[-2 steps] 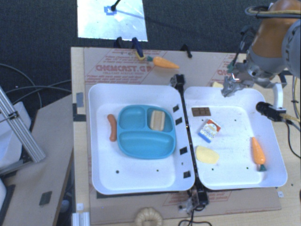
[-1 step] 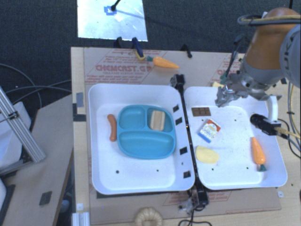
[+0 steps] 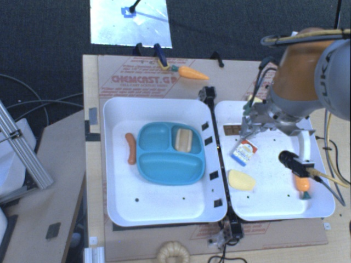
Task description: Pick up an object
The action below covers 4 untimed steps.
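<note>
- Two bins, side by side.
- Left bin: blue plate at centre, bread in its 1 o'clock compartment; sausage just beside the plate at 9 o'clock.
- Right bin: packet left of centre; yellow piece at 7 o'clock; orange item at 4 o'clock.
- Gripper: over the right bin, at 12 o'clock of the packet; whether open or closed cannot be told.

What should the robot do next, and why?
Probably ease the gripper down and a little toward the carton. The gripper is over the right bin, just beyond the carton, and the carton is the closest thing to it. The yellow piece lies farther off.
</note>
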Each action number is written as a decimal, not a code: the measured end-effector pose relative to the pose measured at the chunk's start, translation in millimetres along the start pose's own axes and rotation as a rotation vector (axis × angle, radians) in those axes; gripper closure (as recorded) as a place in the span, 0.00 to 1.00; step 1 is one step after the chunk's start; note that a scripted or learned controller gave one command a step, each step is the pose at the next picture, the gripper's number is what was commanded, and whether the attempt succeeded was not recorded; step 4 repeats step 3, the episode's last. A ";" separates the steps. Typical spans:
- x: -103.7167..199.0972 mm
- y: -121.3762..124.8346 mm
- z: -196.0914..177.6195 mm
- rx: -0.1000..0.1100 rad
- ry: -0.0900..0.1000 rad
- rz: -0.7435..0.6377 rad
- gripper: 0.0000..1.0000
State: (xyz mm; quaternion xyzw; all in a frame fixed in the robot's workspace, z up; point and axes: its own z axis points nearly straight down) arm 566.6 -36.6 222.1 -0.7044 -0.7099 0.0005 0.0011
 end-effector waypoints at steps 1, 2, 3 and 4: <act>32.4 -32.7 -9.4 -0.001 0.001 0.000 1.00; 72.4 -63.7 1.9 0.000 0.001 -0.001 1.00; 74.5 -74.3 7.3 -0.001 0.000 0.007 1.00; 74.5 -74.3 7.3 -0.001 0.000 0.007 1.00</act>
